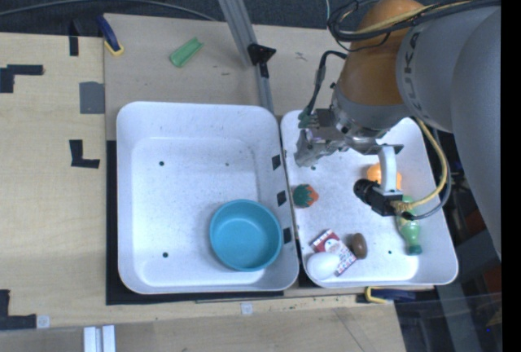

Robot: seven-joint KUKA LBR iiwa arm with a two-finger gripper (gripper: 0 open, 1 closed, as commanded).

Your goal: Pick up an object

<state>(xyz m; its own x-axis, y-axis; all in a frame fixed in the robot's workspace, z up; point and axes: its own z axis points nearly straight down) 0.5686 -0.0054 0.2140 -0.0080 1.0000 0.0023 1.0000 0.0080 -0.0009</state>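
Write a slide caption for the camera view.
Gripper hovers in right bin above small green-orange ball; blue bowl in left bin.

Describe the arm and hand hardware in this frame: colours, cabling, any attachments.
Grey rounded arm with an orange band above the wrist. Black cables loop over the orange section; a yellow cable curves down the side to a small black attachment. The hand is a compact grey metal unit hanging below the wrist, with thin dark wires running to it.
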